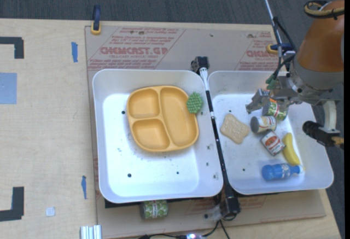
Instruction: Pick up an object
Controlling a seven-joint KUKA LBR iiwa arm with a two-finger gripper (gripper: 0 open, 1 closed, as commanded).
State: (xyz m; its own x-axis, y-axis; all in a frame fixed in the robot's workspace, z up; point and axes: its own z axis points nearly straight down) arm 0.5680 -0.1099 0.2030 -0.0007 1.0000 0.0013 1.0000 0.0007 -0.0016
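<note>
Inspection of the slanted overhead view. The pale wooden surface (pixel 44 139) carries two shallow white bins side by side, resting on a printed cardboard sheet (pixel 142 46).

Left white bin (pixel 109 178): holds a yellow three-compartment plastic plate (pixel 162 118), lying flat toward the far half of the bin. A small green bumpy ball (pixel 194 102) touches the plate's right rim, close to the divider between the bins.

Right white bin (pixel 317 175): holds several loose objects. A tan slice of toy bread (pixel 235 128) lies flat left of centre. To its right are a small grey cylinder (pixel 255 123), a small can with a pale label (pixel 268 122), and a second small can with a red-and-white label (pixel 273 143) lying on its side. A yellow toy banana (pixel 291 149) lies just beside the red-labelled can. A blue plastic bottle (pixel 280 172) lies on its side near the bin's front wall.

The grey arm with its orange band (pixel 322 41) reaches in from the right, and its pincer (pixel 272 102) is low over the far part of the right bin. A green-and-white labelled can (pixel 274 109) sits directly at the fingertips; whether the pincer is clenched on it or released cannot be told.

A green-labelled can (pixel 155 209) lies on its side outside the bins, in front of the left bin.
</note>
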